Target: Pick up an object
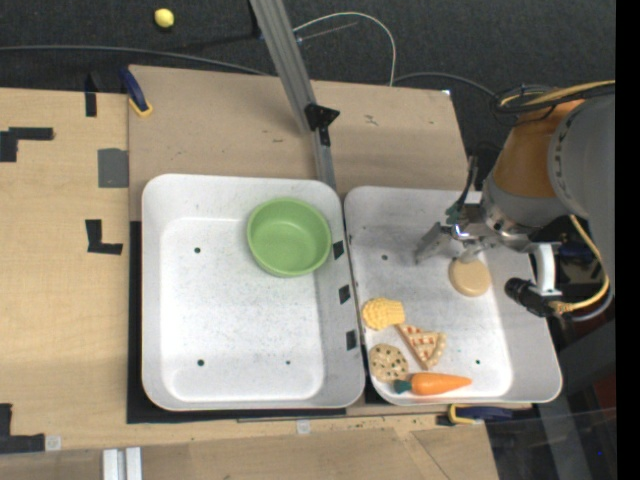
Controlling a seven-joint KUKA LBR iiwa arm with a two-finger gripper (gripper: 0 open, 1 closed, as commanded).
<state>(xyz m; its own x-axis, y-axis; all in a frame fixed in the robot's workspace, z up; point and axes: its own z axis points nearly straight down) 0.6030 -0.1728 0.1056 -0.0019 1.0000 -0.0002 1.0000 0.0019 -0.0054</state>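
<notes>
In the right bin (400,213) my gripper (447,254) hangs over the upper middle, open, with nothing between its fingers. One finger (424,252) points down-left; the other ends just above a round beige piece (470,278) lying below and slightly right of the gripper. Whether that finger touches it I cannot tell. Along the bin's lower left lie a yellow corn cob (383,314), a pizza slice (424,345), a round cookie (388,362) and an orange carrot (437,384). A green bowl (289,236) sits upright in the left bin (200,368), near its upper right corner.
A slanted metal pole (290,58) crosses the bench down to the divide between the bins. Cables loop behind the right bin. The arm's grey body and orange band (530,168) fill the right side. A small yellow ball (164,17) lies on the far dark floor.
</notes>
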